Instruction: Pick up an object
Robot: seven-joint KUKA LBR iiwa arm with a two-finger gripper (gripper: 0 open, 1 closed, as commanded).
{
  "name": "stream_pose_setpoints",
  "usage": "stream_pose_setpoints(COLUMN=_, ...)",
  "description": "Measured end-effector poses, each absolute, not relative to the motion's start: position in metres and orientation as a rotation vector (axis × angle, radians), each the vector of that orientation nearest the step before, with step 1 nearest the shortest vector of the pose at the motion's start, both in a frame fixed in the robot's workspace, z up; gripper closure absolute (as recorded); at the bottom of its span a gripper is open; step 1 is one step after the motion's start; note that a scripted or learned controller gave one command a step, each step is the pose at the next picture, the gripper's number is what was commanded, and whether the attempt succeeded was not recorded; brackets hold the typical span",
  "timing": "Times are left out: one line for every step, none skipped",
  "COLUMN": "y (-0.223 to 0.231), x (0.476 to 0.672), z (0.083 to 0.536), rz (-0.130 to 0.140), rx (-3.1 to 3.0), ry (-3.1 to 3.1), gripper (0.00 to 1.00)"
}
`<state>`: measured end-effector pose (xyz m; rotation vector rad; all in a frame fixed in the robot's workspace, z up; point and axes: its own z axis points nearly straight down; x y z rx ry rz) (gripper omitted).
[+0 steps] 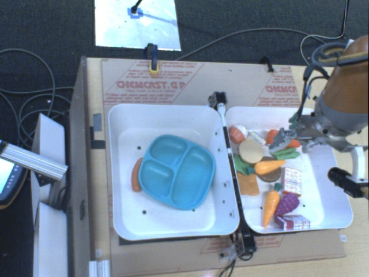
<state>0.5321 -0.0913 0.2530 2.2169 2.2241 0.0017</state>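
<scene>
My gripper (283, 136) hangs low over the back part of the right bin (331, 203), reaching in from the right. Just beside its tip lies a small red-orange piece (272, 137), and a green pod (285, 153) lies just below it. Toy foods crowd this bin: a round beige disc (251, 152), a red tomato-like piece (237, 134), a yellow-orange carrot (269, 167), a second carrot (270, 206), purple grapes (287, 203), a tan cracker (248, 184) and a red-and-white wrapped packet (293, 180). Whether anything sits in the gripper is hidden.
The left bin (124, 154) holds a blue divided plate (176, 171) and an orange sausage (136, 174) at the plate's left. A metal divider rail (229, 160) runs between the bins. A small carton (295, 221) lies at the right bin's front edge.
</scene>
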Motion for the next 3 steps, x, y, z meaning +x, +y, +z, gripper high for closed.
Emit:
stream_pose_setpoints(y=-0.136, x=0.584, z=0.160, rz=-0.001, rx=2.221, ry=2.223, gripper=0.00)
stream_pose_setpoints(y=-0.129, x=0.633, z=0.091, rz=0.013, rx=2.211, ry=2.216, gripper=0.00)
stream_pose_setpoints(y=-0.122, x=0.590, z=0.092, rz=0.018, rx=2.208, ry=2.210, gripper=0.00)
